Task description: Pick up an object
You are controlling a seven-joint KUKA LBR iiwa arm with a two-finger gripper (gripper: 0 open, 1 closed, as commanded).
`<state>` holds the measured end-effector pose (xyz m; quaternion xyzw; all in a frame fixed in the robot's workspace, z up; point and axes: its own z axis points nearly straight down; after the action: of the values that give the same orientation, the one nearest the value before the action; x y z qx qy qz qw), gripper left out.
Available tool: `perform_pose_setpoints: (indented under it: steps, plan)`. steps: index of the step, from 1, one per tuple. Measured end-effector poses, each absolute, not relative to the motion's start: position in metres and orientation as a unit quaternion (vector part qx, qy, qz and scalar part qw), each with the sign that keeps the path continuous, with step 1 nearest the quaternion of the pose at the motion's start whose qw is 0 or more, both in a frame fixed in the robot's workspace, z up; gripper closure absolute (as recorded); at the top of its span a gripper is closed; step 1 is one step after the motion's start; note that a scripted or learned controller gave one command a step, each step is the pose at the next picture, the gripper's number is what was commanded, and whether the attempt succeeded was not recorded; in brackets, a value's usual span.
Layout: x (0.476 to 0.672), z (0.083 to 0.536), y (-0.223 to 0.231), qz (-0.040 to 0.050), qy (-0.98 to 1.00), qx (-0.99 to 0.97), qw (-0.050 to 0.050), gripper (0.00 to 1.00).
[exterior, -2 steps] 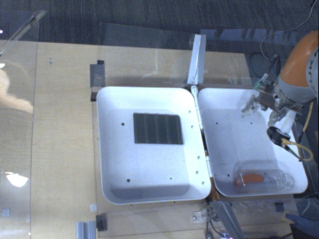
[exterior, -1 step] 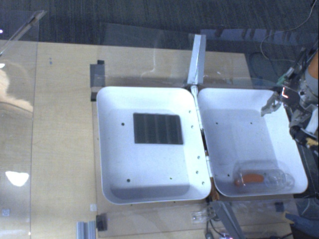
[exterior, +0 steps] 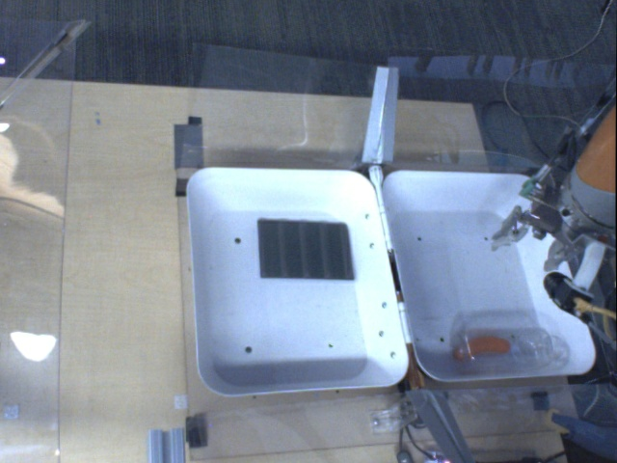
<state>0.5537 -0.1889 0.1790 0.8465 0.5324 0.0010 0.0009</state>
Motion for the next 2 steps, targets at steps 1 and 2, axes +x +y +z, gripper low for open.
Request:
perform_pose_setpoints:
  steps: [1,2]
  plan:
    - [0.554,0.179,-0.189,0.0012,0.532,0.847,0.001,0.0]
    - [0.503,0.111,-0.178,0.0007,0.62,0.785,0.0,0.0]
